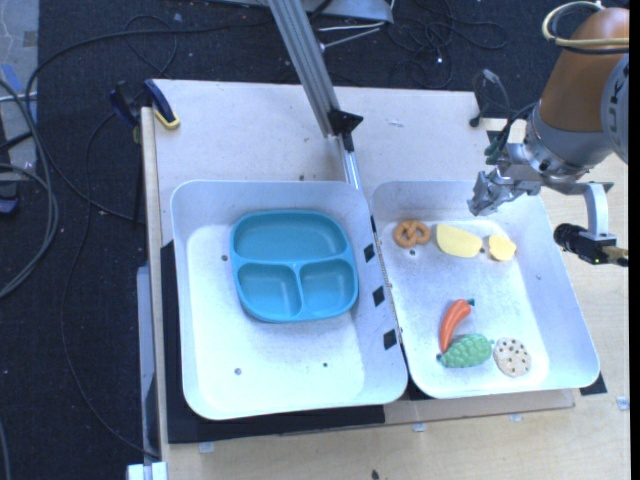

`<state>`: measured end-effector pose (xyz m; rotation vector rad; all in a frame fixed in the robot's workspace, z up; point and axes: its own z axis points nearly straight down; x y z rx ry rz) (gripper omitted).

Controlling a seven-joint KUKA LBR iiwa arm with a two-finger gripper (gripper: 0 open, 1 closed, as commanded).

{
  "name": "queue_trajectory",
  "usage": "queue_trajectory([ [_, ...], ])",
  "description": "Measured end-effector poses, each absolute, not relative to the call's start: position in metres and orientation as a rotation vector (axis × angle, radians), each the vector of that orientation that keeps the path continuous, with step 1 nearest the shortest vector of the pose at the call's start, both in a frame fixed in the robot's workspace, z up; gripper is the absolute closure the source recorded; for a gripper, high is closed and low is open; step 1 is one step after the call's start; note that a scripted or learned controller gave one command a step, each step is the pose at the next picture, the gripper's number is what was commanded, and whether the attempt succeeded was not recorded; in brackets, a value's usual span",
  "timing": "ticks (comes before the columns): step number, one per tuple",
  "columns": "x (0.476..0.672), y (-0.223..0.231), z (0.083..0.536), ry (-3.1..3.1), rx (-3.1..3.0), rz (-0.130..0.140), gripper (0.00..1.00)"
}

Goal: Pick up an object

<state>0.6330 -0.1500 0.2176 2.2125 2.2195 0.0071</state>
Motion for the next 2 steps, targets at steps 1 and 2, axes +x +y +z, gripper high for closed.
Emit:
queue_trajectory([
  [1,0.635,-0.150,0.272,2.220,2.213,0.006,1.00],
  [2,0.617,-0.107,0.274,2.228,2.216,0.001,1.00],
])
